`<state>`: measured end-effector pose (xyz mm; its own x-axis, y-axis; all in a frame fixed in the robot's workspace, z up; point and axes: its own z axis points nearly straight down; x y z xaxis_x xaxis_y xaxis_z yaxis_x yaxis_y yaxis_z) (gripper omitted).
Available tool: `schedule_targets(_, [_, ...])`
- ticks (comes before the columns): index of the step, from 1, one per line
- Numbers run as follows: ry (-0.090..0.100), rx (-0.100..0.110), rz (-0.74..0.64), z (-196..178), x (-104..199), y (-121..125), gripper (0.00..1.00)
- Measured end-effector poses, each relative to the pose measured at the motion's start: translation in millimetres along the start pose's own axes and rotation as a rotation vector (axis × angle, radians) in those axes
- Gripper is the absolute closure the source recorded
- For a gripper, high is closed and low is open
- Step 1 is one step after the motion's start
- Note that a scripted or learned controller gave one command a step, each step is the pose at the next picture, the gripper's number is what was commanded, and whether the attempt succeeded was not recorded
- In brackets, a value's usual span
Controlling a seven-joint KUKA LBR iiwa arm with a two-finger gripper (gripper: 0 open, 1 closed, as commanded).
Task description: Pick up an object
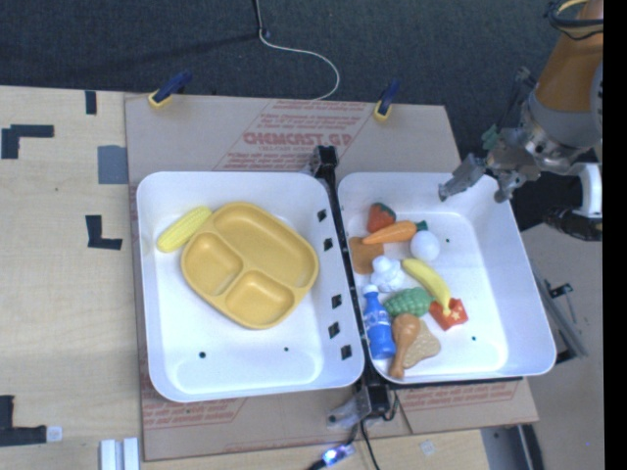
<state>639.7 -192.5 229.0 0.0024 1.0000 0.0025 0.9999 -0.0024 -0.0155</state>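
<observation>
Arm: seen entering from 3 o'clock at the upper right of the view; the orange band is noted above the grey wrist, and the wrist is angled down and toward 9 o'clock.
Gripper: positioned over the 1 o'clock corner of the right bin, at its rim. Two fingers are seen spread apart, one pointing toward 8 o'clock, the other pointing down toward 6 o'clock. Nothing is seen between them.
Right bin contents: toy food items are clustered in the bin's 9 o'clock half, well apart from the gripper.
Carrot: lying at 11 o'clock in the bin, with a small red and green piece just above it.
White ball: just beside the carrot tip, at its 4 o'clock.
Banana: lying diagonally near the bin's centre.
Red piece: touching the banana's lower end.
Green vegetable: just beside the banana, at its 8 o'clock.
Blue bottle: lying along the 9 o'clock wall.
Drumstick: at 7 o'clock in the bin, beside the bottle.
Left bin: a yellow divided tray is recorded near its centre, tilted; a corn cob is touching the tray's 10 o'clock edge.
Bench: cardboard sheet is noted under both bins, held by two clamps at 12 o'clock.
</observation>
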Motion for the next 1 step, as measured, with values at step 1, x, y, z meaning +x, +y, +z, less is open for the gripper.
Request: schedule_targets(1, [-0.003,-0.014,-0.004,-9.6,0.8,2.4,0.0])
